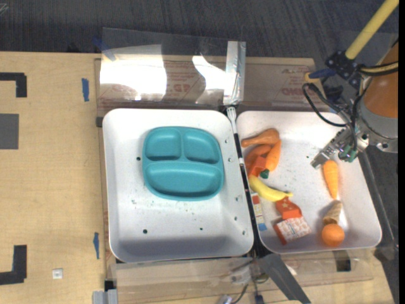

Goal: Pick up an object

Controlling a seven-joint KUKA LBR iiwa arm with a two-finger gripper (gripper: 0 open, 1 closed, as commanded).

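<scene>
My gripper point(338, 152) hangs over the right side of the right bin point(304, 125), below the arm's orange band. Right under it lies an orange carrot point(331, 179), pointing towards the bin's front; its top end touches or sits just below the gripper's tip. Whether the carrot is gripped cannot be made out. Further left in the same bin are two orange carrot-like pieces point(262, 149), a yellow banana point(269, 190) and a red and white carton point(291, 223). An orange fruit point(332, 234) and a small brown item point(333, 211) lie at the front right.
The left bin point(120, 220) holds a teal divided plate point(183, 162). A clear plastic sheet and a taped divider point(235, 75) stand behind the bins. Black cables point(323, 100) trail above the right bin's back edge. A yellow rod point(376, 18) slants at top right.
</scene>
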